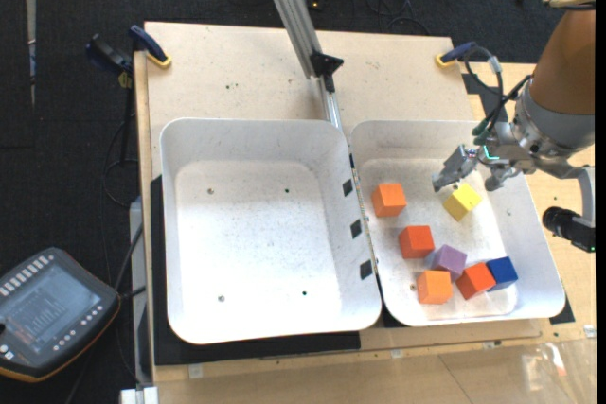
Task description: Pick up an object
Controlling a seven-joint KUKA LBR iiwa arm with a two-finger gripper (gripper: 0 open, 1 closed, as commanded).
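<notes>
On the tabletop point(246, 71) the right bin point(540, 298) crowds its blocks; my hand point(466, 173), fingers apart, hovers touching-close above the yellow cube point(462, 201) and may nudge it aside.

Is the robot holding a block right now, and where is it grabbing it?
Hard to tell. The pincer is right at the yellow block, touching or just above its top, but no clear grip shows.

We see the arm point(568, 71) cut off by the right edge of the frame, so its base stays out of sight. We cannot tell whether the gripper point(471, 167) touches the yellow cube point(462, 201) just below it. The purple cube point(449, 258) is partly covered by neighbouring blocks. At lower left, the pendant point(45, 312) runs off the frame, its screen too small to read.
</notes>
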